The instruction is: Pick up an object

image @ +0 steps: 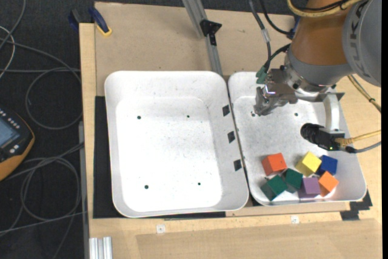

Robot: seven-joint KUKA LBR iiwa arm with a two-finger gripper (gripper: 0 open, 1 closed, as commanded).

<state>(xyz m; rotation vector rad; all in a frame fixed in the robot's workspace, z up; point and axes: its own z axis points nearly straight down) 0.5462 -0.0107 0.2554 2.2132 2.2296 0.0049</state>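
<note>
Pincer (pixel 265 100) hangs over right bin's (pixel 242 130) far end, can't tell its spread; blocks (pixel 300 176) cluster at near end, so I'd go for the orange one (pixel 274 163), freest on its left.

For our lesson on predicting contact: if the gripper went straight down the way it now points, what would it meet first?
Probably the bare white floor of the right bin. The gripper points down well behind the coloured blocks, though depth is hard to judge.

Arm enters from right, orange band above wrist, wrist angled down-left. Claw (pixel 265 101) points downward at upper part of view; nothing seen between its tips.
</note>
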